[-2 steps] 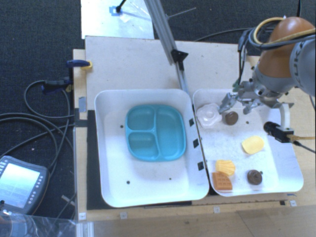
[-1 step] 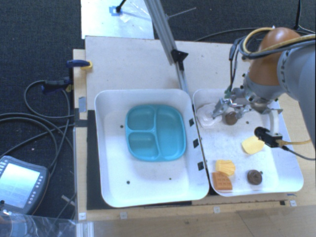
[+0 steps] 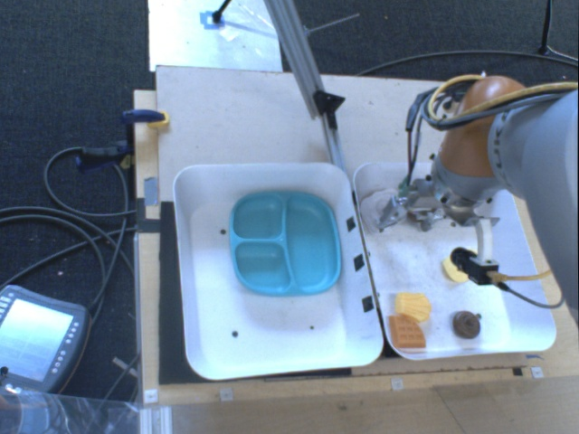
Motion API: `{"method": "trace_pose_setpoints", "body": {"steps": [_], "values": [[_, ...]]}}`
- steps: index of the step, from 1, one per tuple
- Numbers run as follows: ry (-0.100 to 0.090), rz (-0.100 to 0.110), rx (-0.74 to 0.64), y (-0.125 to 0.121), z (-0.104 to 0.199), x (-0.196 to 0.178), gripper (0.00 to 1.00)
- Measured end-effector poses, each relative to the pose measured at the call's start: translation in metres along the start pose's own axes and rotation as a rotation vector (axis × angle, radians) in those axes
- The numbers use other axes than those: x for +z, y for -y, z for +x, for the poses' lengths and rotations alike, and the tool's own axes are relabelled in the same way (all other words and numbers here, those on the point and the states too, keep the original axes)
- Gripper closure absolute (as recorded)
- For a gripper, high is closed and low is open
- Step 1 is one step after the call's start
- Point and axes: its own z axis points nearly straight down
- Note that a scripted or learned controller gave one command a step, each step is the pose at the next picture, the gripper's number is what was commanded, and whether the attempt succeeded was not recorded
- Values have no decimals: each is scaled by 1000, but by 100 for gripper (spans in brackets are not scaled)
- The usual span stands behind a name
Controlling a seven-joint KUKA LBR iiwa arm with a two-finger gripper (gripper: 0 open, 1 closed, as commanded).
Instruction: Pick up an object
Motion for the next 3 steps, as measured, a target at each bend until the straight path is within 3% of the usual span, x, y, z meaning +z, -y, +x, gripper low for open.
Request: {"method": "trace_pose_setpoints", "body": {"steps": [1, 3], "values": [[0, -7, 1, -2, 0, -14, 100], [1, -13, -6, 3, 9, -128, 100]]}}
